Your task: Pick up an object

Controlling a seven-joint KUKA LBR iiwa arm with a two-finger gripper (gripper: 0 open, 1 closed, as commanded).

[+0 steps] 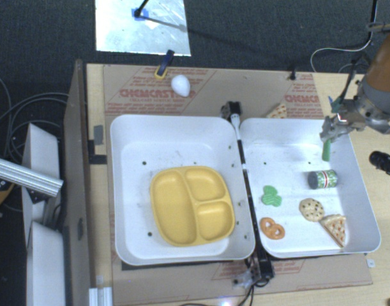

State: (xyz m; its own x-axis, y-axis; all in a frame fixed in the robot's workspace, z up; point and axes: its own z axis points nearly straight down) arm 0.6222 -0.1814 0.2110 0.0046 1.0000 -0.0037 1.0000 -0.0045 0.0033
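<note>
The grey arm reaches in from the far right, its wrist bent down over the right white bin (357,190). The two-finger gripper (329,134) hangs above the bin's far right part with a slim green stick-shaped object (325,150) pinched between its closed fingers, pointing downward. A green-and-red can (323,179) lies just nearer.

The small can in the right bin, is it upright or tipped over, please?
Tipped: the can lies on its side on the right bin floor, long axis horizontal.
</note>
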